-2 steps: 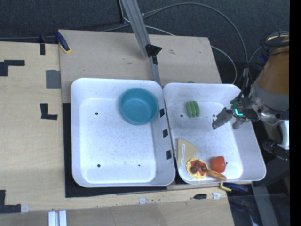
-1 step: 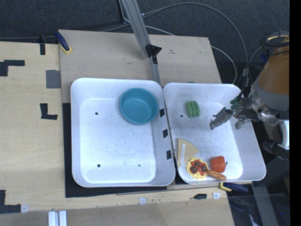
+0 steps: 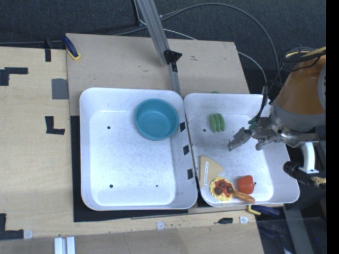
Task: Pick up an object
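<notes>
Arm over the right bin, nothing picked yet.
Left bin (image 3: 100, 157) carries the blue bowl (image 3: 156, 119); right bin (image 3: 265, 173) has pizza slice (image 3: 218, 183), tomato (image 3: 244, 183), green pickle (image 3: 216, 122). Gripper (image 3: 248, 138) hangs spread and empty, likely lining up.

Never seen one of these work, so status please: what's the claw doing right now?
Gripper over right bin, holding nothing. Green toy nearby, untouched. Nothing between them.

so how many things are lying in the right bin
3: a green object toward the bin's far side, a pizza slice near the front edge by the divider, and a red object just right of it. The arm may hide more along the right side.
</notes>
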